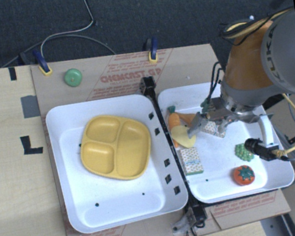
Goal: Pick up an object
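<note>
Camera view: cardboard sheet [129, 73] reads "CHEMCAST"; arm [279, 53] reads "KU".

Bench [10, 165]: pale wood top, lying under a brown cardboard sheet [124, 76] with red print.
Cardboard sheet: carrying two white bins side by side, touching along the middle.
Left bin [76, 210]: sitting on the cardboard.
Right bin [281, 179]: sitting just beside it.
Green ball [73, 77]: resting on the cardboard, above the left bin.
Clamps [152, 50]: gripping the sheet's far edge.
</note>
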`<state>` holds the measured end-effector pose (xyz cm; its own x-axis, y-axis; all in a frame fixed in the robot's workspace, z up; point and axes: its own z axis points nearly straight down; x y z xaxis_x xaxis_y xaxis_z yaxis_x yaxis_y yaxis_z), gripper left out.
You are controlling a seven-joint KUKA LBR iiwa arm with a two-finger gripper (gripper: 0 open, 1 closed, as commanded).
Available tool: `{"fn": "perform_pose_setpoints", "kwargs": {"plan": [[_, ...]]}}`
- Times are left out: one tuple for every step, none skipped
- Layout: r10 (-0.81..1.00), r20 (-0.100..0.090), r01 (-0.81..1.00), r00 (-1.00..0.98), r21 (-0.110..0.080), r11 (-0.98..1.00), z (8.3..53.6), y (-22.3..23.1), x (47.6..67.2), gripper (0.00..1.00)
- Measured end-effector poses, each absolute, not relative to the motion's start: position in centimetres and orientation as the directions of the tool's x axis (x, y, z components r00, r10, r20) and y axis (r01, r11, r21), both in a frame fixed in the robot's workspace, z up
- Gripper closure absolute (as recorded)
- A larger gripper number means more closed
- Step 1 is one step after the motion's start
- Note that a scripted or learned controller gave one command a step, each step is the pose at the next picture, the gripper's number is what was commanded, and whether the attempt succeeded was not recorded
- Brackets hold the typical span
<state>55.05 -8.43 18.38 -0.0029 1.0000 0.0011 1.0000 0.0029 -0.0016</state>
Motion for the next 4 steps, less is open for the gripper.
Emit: {"fn": "perform_pose_setpoints", "kwargs": {"plan": [[1.000,0.001,1.000,-0.003,-0.001,0.003,18.4,-6.7,60.3,0.00],[1.000,-0.002,1.000,-0.001,0.003,0.001,8.6,-9.5,64.4,0.00],[1.000,-0.001,1.000,-0.003,0.001,0.003,8.5,-9.4,66.9,0.00],[1.000,-0.002,1.000,-0.004,0.001,0.004,9.5,-9.4,66.9,1.00]]}}
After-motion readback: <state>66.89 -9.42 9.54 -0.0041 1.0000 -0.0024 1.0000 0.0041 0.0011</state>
